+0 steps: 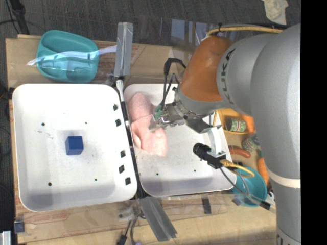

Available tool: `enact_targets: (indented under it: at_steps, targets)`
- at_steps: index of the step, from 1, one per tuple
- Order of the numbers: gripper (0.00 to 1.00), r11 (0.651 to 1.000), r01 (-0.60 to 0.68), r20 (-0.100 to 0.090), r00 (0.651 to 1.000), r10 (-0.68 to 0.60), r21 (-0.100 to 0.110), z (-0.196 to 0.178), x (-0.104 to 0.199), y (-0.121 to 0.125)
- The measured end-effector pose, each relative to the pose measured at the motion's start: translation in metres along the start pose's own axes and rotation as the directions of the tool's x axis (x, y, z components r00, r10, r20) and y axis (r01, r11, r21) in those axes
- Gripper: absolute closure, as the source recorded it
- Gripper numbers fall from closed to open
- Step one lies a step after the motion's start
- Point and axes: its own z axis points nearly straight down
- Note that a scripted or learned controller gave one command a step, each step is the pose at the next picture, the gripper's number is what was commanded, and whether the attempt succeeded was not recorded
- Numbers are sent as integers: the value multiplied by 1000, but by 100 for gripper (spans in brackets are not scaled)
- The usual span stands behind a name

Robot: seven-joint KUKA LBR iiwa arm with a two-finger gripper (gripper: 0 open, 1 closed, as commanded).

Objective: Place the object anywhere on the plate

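A small blue cube [74,145] rests on the floor of the left white bin [30,101], left of its middle. A pink, rounded, plate-like thing [144,128] lies along the left side of the right white bin [179,185]. My gripper [159,118] hangs over the right edge of that pink thing, below the arm's orange band [204,75]. The wrist hides part of the pink thing. The blue cube is far to the left of the gripper, across the divider between the bins.
A teal scoop [66,56] lies on the bench behind the left bin. Small toy foods [237,125] and a teal item [251,189] sit right of the right bin, partly under the arm. Black clips [122,152] line the wall between the bins.
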Motion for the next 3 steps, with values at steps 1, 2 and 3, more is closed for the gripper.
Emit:
enact_targets:
  at_steps: [1, 2, 3]
  targets:
    - [100, 1000, 29, 0, 1000, -29, 2, 1, 80, 38]
    - [100, 1000, 8, 0, 1000, -8, 3, 1, -12, 85]
    - [100, 1000, -31, 0, 1000, 31, 3, -47, -6, 88]
